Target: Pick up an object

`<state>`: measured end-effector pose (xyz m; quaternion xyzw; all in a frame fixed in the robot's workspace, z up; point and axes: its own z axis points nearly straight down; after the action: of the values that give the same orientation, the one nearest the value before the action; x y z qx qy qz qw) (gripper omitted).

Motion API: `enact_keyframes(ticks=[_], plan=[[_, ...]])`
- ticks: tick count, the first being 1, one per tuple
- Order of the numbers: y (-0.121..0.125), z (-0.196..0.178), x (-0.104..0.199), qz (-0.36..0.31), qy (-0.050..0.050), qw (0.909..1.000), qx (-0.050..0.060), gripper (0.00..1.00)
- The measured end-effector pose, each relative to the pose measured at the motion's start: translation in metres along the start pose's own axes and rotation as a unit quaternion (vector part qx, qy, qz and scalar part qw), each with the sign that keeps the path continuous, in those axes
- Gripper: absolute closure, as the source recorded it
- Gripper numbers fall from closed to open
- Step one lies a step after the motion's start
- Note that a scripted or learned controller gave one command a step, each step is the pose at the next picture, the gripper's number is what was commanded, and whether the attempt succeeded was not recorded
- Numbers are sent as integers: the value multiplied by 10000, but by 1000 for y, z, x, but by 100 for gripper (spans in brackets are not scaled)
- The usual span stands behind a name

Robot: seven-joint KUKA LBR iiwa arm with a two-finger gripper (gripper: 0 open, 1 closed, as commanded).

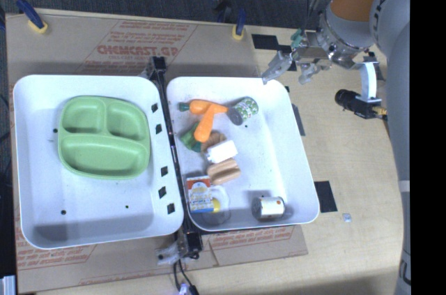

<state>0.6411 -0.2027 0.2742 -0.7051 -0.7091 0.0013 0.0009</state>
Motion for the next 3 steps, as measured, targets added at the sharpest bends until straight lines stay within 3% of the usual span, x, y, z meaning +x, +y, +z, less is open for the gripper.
enact_keyframes(ticks=[1,2,3], plan=[[-86,161,35,-8,8,10000,17,0],[-150,183,73,-8,8,10000,2,0],[-149,173,73,-36,1,10000,-3,100]])
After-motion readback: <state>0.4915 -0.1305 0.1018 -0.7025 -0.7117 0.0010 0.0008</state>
